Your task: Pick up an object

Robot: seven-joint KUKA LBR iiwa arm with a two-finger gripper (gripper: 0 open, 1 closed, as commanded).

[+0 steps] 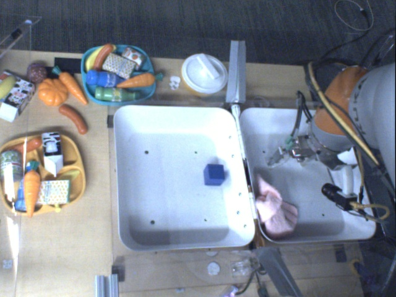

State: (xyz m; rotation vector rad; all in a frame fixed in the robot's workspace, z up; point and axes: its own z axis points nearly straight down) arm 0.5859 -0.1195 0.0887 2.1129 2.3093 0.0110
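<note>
1 blue cube [215, 174], perhaps 1 pink cloth [276, 208].

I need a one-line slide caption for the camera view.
Arm over right bin holding pink cloth; blue cube in left bin.

- Two white bins are seen side by side: left bin [133, 166], right bin [322, 221].
- A blue cube [215, 174] is seen in the left bin, right of its centre.
- A pink cloth [275, 209] is bunched in the right bin at its lower left, against the divider.
- The gripper [291, 151] is placed over the right bin's upper middle, apart from the cloth.
- Toy food in a blue bowl [117, 74] and a yellow tray [43, 175] is seen on the bench at left.
</note>
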